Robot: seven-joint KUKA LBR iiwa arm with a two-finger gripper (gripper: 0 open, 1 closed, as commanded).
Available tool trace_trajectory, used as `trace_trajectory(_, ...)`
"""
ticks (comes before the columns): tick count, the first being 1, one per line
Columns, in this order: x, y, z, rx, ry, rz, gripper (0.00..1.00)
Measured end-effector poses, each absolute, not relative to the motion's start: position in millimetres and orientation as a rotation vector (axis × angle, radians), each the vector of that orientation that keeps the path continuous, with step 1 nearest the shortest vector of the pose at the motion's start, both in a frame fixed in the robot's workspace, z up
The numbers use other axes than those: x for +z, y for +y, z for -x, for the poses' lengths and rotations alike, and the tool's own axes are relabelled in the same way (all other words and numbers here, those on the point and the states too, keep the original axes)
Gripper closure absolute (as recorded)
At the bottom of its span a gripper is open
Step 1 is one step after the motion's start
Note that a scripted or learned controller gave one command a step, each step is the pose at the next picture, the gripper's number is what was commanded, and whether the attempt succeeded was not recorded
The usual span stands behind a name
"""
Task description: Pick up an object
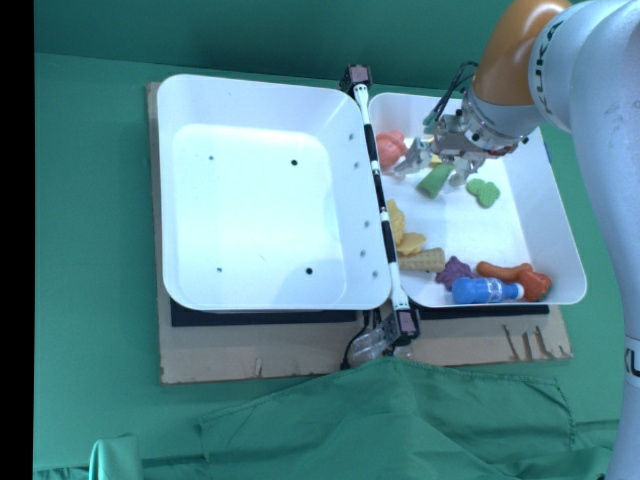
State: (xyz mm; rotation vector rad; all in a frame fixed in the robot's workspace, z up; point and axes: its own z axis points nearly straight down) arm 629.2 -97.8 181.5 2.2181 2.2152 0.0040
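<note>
The tool sits in the right bin, upper right of the frame, over a green piece; whether it is spread or pinching I cannot tell. The piece is small, smooth and tilted, so it could slip free, or the orange-red toy just beside it could be knocked.

A bench covered in flat green cloth bears a brown cardboard sheet, and on that sheet a thin black mat shows under the front edges of two shallow white plastic bins, the left one and the right one, standing side by side. A striped black-and-white bar runs along the seam between them, and a rumpled green cloth lies over the bench's near edge, overlapping the cardboard.
</note>
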Motion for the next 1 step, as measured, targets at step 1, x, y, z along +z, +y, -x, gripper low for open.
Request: trace_trajectory(1,199.8,-99.6,-631.9,0.019,2.202,-2.213,1.0)
